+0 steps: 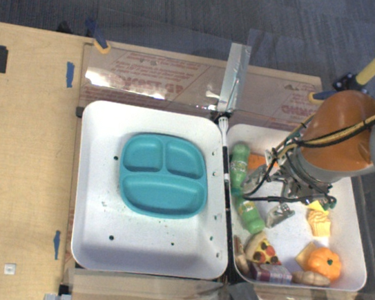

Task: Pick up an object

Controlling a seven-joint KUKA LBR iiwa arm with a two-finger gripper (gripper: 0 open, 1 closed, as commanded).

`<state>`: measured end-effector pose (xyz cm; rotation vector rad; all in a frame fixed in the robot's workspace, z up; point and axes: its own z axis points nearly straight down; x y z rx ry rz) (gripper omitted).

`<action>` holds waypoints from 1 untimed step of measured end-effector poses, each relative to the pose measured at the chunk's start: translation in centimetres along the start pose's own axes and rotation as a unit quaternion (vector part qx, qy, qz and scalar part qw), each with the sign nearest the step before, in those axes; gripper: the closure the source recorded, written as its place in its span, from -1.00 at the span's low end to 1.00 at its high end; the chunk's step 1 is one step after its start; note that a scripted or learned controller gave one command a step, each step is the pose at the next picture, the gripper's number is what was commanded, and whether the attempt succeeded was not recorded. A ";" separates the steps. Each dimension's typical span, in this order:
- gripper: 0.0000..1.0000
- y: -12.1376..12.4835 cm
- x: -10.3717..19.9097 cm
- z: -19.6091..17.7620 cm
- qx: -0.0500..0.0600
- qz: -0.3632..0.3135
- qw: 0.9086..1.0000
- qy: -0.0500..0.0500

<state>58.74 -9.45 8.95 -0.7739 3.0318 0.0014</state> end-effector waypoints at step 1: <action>-1.00 1.2 2.3 -0.1 0.002 0.079 0.997 -0.001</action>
